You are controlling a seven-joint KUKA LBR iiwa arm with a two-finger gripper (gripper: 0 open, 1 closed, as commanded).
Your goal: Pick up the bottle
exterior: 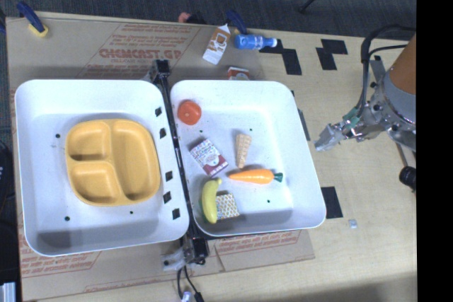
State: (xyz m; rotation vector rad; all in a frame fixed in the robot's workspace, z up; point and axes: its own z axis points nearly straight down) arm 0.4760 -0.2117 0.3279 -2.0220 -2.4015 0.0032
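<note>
Gripper (331,137): sits at 3 o'clock of the right bin (301,152), just outside its rim, over bare bench (368,223). Finger spread can't be told; tips are small and blurred. Nothing shows between them. Wrist and arm (396,92) run off toward 2 o'clock, w/ an orange band at the frame's right side.

Bottle (253,42): blue, lying on its side on the bench at 12 o'clock of the right bin, outside the bin, well apart from the gripper. A small carton (216,44) lies just beside it at 9 o'clock.

Right bin contents:
- red ball (189,112), at 10 o'clock in the bin, near the left wall
- cone (243,148), approx. center
- red-and-white box (209,156), at 9 o'clock of the cone
- carrot (253,177), at 6 o'clock of the cone, lying crosswise
- banana (210,201), at 7 o'clock in the bin, touching a waffle piece (227,206) on its 3 o'clock side

Left bin (35,152): holds a yellow tray (112,160) w/ three compartments, approx. center.

Both bins rest on cardboard (134,46); black tape marks (331,53) lie on the bench at 1 o'clock of the right bin.
</note>
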